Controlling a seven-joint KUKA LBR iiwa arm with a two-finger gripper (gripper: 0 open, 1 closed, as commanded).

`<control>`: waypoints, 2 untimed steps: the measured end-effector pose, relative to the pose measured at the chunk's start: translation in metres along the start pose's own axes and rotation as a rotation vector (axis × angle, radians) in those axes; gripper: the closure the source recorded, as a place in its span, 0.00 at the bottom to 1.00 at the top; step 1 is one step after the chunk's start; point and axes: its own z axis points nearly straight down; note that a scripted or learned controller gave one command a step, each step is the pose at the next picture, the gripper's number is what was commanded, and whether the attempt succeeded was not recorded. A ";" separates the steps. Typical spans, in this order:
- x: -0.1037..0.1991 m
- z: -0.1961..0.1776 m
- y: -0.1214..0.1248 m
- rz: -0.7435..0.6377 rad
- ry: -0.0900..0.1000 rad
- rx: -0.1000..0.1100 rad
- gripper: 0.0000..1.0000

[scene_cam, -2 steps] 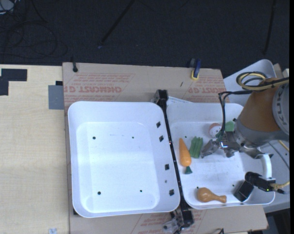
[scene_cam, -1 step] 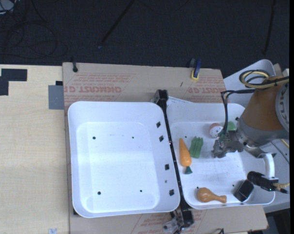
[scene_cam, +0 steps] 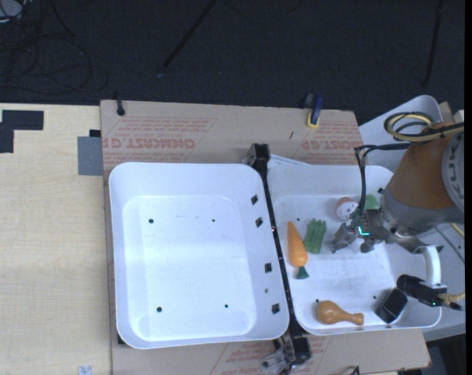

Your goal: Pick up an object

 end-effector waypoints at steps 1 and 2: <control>-0.001 -0.010 -0.001 0.004 0.001 0.002 1.00; 0.027 -0.046 0.035 -0.010 -0.001 -0.008 1.00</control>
